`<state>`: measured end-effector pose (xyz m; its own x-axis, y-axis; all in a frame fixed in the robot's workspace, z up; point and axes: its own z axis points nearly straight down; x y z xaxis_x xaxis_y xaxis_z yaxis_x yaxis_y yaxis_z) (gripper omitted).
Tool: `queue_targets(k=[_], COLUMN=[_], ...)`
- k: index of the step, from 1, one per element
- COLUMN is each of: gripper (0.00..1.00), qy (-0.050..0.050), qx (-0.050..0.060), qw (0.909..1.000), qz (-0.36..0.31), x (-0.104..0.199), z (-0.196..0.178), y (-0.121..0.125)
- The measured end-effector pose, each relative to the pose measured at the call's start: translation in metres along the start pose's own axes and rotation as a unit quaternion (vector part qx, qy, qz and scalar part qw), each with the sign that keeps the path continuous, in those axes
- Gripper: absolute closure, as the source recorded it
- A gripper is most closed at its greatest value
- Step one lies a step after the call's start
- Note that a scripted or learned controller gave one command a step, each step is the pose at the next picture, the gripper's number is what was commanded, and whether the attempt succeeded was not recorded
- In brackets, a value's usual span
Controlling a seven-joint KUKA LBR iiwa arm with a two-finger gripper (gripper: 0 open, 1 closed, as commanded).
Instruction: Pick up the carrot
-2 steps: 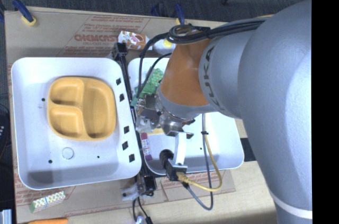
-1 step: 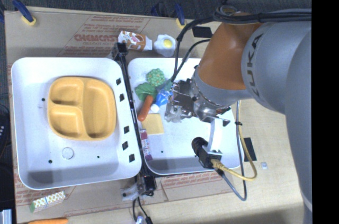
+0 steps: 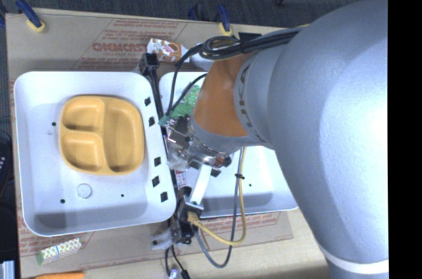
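Observation:
My gripper hangs low over the left side of the right bin, close to the wall between the two bins. The grey arm with its orange band covers most of that bin. A patch of something green shows in the right bin just beside the wrist. I cannot make out a carrot inside either bin. A thin orange object lies on the bench at the bottom left edge, outside the bins; what it is I cannot tell.
The left bin holds a yellow three-compartment plate. A small wrapped packet lies on the bench below the left bin. A small box sits behind the bins. Cables trail below the gripper.

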<state>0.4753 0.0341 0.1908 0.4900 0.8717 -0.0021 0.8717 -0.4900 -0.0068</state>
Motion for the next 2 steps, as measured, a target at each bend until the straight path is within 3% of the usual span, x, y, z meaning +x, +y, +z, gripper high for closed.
queue_targets(k=[1,2], gripper=[1.0,1.0], qy=[0.001,0.0], qx=[-0.002,0.0], qw=[0.9995,0.9991], qz=[-0.031,-0.043], x=[-0.029,0.038], z=[-0.052,-0.029], y=[0.017,-0.021])
